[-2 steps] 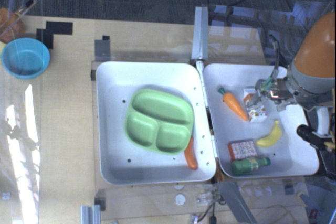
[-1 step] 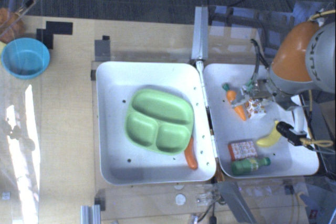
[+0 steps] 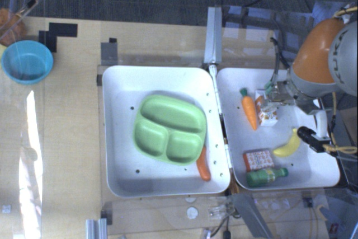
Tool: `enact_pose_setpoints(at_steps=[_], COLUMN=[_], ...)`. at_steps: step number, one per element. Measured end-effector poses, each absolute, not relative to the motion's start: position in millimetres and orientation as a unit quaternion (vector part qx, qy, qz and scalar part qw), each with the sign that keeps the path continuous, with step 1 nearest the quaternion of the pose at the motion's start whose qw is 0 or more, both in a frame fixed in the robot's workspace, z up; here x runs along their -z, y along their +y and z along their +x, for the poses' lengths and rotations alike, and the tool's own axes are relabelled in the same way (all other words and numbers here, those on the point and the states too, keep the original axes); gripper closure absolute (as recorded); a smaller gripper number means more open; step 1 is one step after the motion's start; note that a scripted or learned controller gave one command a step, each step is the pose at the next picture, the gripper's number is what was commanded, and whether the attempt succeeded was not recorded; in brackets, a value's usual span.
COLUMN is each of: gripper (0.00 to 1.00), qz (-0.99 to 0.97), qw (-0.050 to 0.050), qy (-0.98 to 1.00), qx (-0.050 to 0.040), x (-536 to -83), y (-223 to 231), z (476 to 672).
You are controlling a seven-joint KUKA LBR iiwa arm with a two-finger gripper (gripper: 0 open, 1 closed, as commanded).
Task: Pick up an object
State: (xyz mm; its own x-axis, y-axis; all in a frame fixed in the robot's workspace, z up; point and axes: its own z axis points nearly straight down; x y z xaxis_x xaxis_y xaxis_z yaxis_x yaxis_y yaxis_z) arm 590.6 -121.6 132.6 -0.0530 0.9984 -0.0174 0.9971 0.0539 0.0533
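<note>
jaws (image 3: 275,93): state unclear | over small carton (image 3: 267,111) | beside tapered carrot (image 3: 250,111) | curved banana (image 3: 288,145)

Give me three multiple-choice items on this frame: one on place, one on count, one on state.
1. Where is the green divided tray?
A. left bin
B. right bin
C. on the bench

2. How many carrots are there?
A. one
B. two
C. three

3. How does the green bottle sit?
A. upright
B. on its side
C. inside the blue bowl

Answers:
1 A, it sits inside the left bin.
2 B, one carrot lies beside the tray and another carrot is in the right bin.
3 B, it lies flat along the right bin's near wall.
</note>
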Motion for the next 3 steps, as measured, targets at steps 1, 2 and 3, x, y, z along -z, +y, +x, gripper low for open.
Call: enact_pose_setpoints(at_steps=[1, 2, 3], gripper=[0.00, 1.00, 0.00], qz=[0.688, 0.687, 0.687], qw=[0.025, 0.027, 0.027], qy=[0.726, 0.726, 0.726], qx=[-0.0133, -0.0156, -0.0156], x=[-132.5, -144.8, -144.8], y=[-121.6, -120.6, -120.6], z=[590.5, 592.7, 592.7])
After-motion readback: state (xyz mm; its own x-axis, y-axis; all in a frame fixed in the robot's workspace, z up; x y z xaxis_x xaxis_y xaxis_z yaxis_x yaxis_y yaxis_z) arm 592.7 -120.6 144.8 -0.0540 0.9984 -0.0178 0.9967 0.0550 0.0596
